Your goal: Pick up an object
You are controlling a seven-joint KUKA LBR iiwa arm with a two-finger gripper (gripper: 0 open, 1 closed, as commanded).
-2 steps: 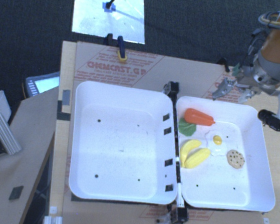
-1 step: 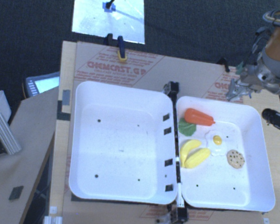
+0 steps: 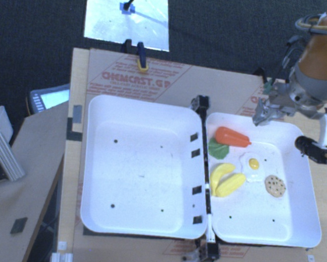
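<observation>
Hanging above the far rim of the right bin (image 3: 308, 173), the gripper (image 3: 263, 117) points down with nothing visible between its fingertips; they look close together, but whether they are parted or closed cannot be told at this angle. The grey arm (image 3: 324, 58) with its orange band rises behind it toward the upper right corner. All the objects lie inside the right bin, in its far half. A toy carrot (image 3: 232, 137), orange with a green leafy end, lies nearest the far rim and just below the gripper, its leaf end toward the divider (image 3: 203, 161) between the two bins. Nearer the camera from the carrot, two yellow banana-like pieces (image 3: 226, 180) lie side by side and touching, close to the divider. A fried egg (image 3: 253, 165), white with a yellow yolk, rests just right of the bananas. A round brown cookie (image 3: 274, 185) lies just right of the egg, close to it, though contact is unclear. The left bin (image 3: 142, 166) sits against the right bin, joined along the divider by black clips. Both bins rest on a cardboard sheet (image 3: 158, 77) printed with red lettering.
</observation>
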